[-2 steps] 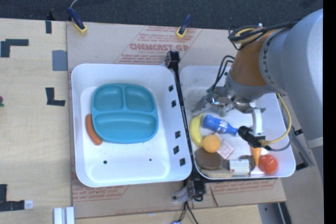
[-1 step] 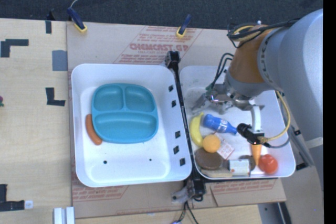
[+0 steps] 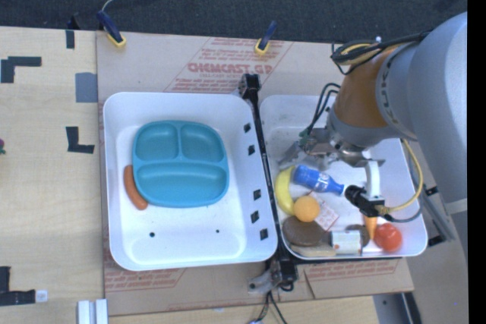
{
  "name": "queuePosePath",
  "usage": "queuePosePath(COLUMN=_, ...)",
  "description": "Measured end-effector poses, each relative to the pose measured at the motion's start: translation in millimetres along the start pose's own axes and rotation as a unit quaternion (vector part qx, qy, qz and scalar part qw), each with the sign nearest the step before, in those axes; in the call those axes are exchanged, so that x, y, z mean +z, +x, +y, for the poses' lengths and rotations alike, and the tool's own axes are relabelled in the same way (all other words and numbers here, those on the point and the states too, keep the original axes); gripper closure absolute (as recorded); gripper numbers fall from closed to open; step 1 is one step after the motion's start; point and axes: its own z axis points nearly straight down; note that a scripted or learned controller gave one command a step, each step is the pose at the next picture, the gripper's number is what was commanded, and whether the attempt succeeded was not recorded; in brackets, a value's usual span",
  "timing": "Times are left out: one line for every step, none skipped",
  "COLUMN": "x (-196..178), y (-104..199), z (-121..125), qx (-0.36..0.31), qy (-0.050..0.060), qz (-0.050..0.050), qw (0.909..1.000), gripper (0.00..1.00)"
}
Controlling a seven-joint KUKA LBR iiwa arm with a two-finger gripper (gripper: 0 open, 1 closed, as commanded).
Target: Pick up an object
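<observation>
My arm comes in from three o'clock and hangs over the right bin, the orange band and wrist covering the bin's upper middle. My gripper sits at the lower left of the wrist, low among the clutter, and how it is set I cannot tell from this slanted view; nothing that I can make out is held in it. The thing nearest to me is the blue bottle, lying on its side just beside the gripper, toward six o'clock from it. Its long axis runs from about ten o'clock to four o'clock, blue body at the upper left, white cap end at the lower right. That axis is what my coming move turns on, I judge: to take the bottle I would close across its narrow width, along the line from one to seven o'clock, not along its length. The banana lies touching or nearly touching the bottle on its nine o'clock side, and the orange ball sits just at its six o'clock, so there is little room on those sides. Further toward five o'clock lies a red tomato-like thing, well apart. The left bin holds a blue divided plate and a sausage, far off at nine o'clock and not in my reach line now.
</observation>
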Motion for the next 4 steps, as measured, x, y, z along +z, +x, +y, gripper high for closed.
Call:
queuePosePath(x=0, y=1, z=6, qx=0.001, qy=0.002, qz=0.0, qw=1.0, gripper=0.0)
queuePosePath(x=0, y=-2, z=5, qx=0.0, qy=0.001, qz=0.001, qw=1.0, gripper=0.0)
queuePosePath(x=0, y=0, z=-6, qx=0.0, qy=0.0, qz=0.0, qw=1.0, gripper=0.0)
queuePosePath(x=0, y=0, z=3, qx=0.001, qy=0.002, qz=0.001, qw=1.0, gripper=0.0)
